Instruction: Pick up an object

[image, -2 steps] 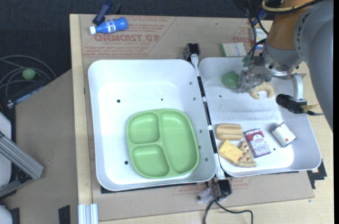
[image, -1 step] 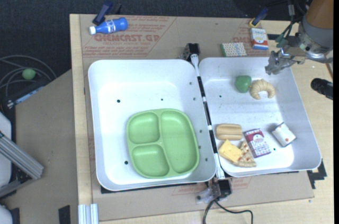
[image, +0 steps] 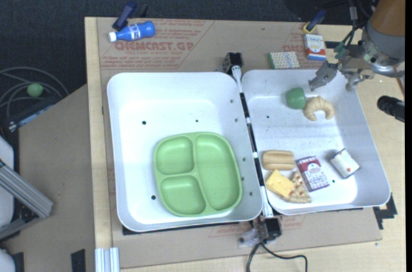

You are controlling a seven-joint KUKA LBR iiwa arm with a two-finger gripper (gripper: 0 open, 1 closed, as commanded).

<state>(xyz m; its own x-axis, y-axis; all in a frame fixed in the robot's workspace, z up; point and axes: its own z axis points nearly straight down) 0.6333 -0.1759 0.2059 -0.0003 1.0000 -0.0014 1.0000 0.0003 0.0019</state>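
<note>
My gripper [image: 336, 79] hangs over the far edge of the right bin [image: 367, 136], its fingers spread open with nothing between them. Just below and left of it lie a small green round object [image: 296, 97] and a tan croissant [image: 319, 108], touching each other. Nearer the front of the same bin are a hot dog [image: 278, 158], a yellow cheese wedge [image: 280, 184], a red box [image: 313, 173] and a small white can [image: 344, 163]. The left fingertip [image: 319, 79] is a short way above the croissant.
The left bin [image: 129, 136] holds a green divided plate [image: 196, 173]. A blue-and-white bottle [image: 132, 31] lies on the bench at the back left. Two small boxes [image: 284, 60] [image: 315, 45] sit behind the right bin. A black clip [image: 233, 62] joins the bins.
</note>
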